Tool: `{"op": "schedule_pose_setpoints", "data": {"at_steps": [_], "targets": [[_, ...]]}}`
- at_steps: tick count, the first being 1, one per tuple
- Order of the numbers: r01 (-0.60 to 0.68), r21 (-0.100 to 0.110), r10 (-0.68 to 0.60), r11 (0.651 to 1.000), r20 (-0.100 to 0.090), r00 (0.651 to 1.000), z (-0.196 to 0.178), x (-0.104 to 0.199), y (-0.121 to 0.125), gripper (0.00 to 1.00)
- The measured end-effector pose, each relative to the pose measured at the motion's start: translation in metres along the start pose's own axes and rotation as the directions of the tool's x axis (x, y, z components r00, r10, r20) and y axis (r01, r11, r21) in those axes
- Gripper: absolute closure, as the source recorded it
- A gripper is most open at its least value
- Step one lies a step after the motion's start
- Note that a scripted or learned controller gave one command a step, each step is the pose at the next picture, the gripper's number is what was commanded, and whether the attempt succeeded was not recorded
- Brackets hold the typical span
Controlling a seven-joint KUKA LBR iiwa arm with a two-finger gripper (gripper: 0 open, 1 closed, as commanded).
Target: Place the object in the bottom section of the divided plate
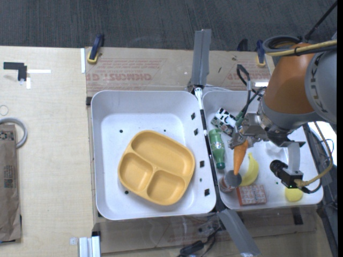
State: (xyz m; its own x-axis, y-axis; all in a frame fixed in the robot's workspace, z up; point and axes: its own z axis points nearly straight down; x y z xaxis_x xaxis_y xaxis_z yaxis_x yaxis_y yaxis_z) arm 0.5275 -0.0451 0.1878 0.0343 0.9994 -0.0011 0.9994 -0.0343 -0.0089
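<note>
Orange carrot-shaped toy (pixel 239 153) hangs point-up, clenched in the pincer (pixel 242 138) above the right white bin (pixel 311 194). Yellow divided plastic plate (pixel 156 167) waits in the left white bin (pixel 107 143), its bottom section free to receive it.

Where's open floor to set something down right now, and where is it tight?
Free: left bin floor along its back wall, behind the yellow divided plate, whose three sections are bare. Crowded: right bin, with green bottle, carrot and banana packed together.

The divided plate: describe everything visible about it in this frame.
The divided plate is yellow, plastic-looking, with rounded corners and a raised rim. Ridges split it into three sections: one long, two smaller. It lies flat and right side up, turned at a slant, on the floor of the left white bin. Nothing rests in it.
</note>
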Motion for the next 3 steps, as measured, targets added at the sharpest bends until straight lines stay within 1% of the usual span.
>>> {"op": "schedule_pose_setpoints", "data": {"at_steps": [1, 2, 3], "targets": [[0.121, 0.0, -0.121, 0.993, 0.0, 0.993, 0.0, 0.015, -0.051, 1.0], [0.308, -0.001, -0.308, 0.951, 0.0, 0.951, 0.0, 0.038, -0.051, 1.0], [0.187, -0.002, -0.187, 0.982, 0.001, 0.982, 0.0, 0.061, -0.052, 1.0]]}}
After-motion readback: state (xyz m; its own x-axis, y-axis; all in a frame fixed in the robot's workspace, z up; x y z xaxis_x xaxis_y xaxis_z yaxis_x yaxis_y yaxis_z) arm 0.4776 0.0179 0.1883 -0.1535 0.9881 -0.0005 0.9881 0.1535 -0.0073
